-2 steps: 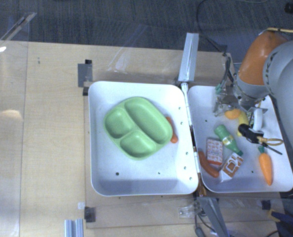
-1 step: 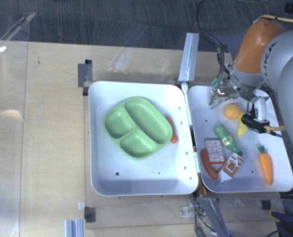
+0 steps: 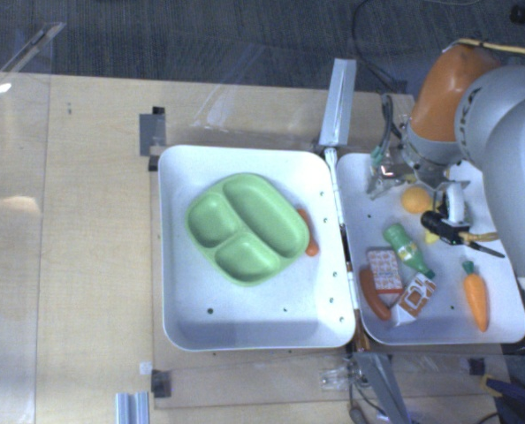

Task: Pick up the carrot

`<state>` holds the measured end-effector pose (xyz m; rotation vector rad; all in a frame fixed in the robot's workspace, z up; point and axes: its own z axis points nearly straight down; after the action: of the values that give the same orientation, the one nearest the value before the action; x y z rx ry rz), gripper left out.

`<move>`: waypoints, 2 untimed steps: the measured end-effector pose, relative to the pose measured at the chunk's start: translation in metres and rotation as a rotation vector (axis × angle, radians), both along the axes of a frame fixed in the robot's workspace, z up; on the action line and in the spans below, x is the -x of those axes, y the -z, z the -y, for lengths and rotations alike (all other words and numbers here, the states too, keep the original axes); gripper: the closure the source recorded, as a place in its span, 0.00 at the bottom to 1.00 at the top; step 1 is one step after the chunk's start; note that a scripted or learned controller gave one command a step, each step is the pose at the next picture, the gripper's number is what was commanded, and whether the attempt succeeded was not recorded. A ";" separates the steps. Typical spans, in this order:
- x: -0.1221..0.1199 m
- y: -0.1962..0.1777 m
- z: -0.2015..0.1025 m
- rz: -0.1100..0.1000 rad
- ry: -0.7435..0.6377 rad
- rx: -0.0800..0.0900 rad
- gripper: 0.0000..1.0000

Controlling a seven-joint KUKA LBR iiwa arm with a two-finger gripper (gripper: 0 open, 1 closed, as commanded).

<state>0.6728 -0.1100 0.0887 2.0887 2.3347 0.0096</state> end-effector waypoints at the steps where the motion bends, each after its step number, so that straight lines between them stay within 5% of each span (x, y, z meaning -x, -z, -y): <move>1: 0.000 0.001 0.047 0.000 0.094 0.000 1.00; 2: -0.002 -0.009 0.045 0.004 0.087 0.001 1.00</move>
<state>0.6747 -0.1550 0.0978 2.1856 2.2385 0.0116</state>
